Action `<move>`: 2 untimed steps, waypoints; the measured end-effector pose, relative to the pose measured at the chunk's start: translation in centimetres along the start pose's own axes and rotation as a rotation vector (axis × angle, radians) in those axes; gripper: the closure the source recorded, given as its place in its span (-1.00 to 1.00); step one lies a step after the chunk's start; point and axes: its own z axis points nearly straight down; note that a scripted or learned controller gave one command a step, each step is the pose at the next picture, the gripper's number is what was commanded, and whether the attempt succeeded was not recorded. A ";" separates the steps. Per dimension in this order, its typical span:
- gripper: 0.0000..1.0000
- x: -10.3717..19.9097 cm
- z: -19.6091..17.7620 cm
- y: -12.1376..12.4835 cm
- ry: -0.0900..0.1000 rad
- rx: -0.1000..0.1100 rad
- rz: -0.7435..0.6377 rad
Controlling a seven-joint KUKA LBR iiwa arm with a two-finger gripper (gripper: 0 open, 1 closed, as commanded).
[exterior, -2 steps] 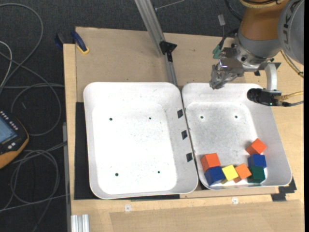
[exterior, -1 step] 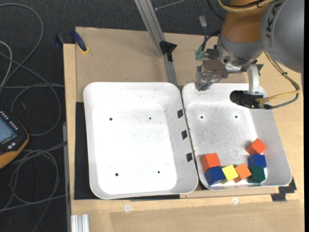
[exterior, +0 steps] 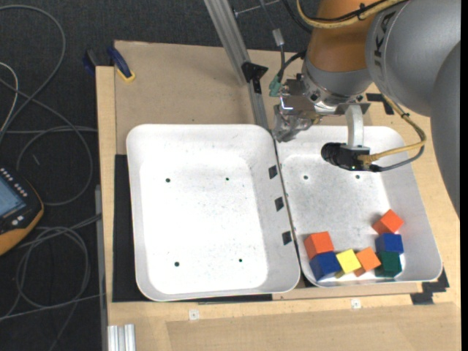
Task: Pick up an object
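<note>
At the near edge of the right bin (exterior: 417, 218), a cluster of small blocks sits in the corner: a blue block (exterior: 325, 265), a yellow block (exterior: 349, 260), an orange block (exterior: 318, 243) just behind them, a smaller orange block (exterior: 369, 258), a green block (exterior: 390, 266) with a dark blue block (exterior: 390, 243) against it, and an orange-red block (exterior: 390, 221) slightly apart farther back. The left bin (exterior: 146, 196) lies beside it on the desk (exterior: 183, 72). Farther back, the tool (exterior: 292, 126) hangs over the far left corner of the right bin, well apart from the blocks; how far it is open I cannot tell.
</note>
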 end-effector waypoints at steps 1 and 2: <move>1.00 4.5 1.5 0.2 -0.001 0.002 0.000; -1.00 4.2 1.4 0.3 -0.001 0.000 0.005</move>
